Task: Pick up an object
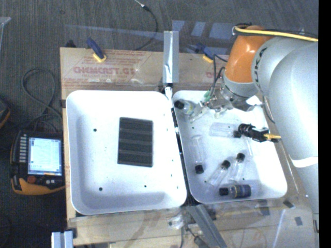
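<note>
My grey arm [295, 87] nearest lens. My pincer [216, 103] over right bin [279, 187] far end; grip state: cannot tell. Clear vial [223, 130] just nearward of pincer. Descend straight, centre on vial, avoid bin wall.

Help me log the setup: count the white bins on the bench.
2: the left bin holds a dark ridged pad; the right bin, beside it, holds small vials under the arm.
</note>
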You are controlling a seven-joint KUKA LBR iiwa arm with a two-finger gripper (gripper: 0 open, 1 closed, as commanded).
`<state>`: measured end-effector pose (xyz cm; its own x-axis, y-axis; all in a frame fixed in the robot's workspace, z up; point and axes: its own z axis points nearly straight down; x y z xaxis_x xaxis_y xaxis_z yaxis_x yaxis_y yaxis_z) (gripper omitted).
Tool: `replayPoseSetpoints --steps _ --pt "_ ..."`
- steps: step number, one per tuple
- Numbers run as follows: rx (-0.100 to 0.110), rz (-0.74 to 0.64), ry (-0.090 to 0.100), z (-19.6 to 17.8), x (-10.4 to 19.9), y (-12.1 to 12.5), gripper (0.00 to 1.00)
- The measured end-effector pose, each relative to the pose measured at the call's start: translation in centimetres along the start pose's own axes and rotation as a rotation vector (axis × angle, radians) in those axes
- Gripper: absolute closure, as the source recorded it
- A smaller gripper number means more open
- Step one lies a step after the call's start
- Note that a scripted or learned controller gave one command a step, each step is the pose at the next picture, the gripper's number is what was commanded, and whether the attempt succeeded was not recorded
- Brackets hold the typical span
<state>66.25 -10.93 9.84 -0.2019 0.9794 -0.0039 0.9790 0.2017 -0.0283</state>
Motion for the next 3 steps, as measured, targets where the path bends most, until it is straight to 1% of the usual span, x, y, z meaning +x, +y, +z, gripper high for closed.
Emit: replayPoseSetpoints --steps 1,2,3 --pt "0.004 0.001 0.002 -0.86 -0.02 -0.11 1.00" --pt "0.003 0.001 0.002 -0.87 -0.01 -0.09 0.00" --pt "0.004 0.002 0.003 -1.74 -0.02 -0.17 1.00"
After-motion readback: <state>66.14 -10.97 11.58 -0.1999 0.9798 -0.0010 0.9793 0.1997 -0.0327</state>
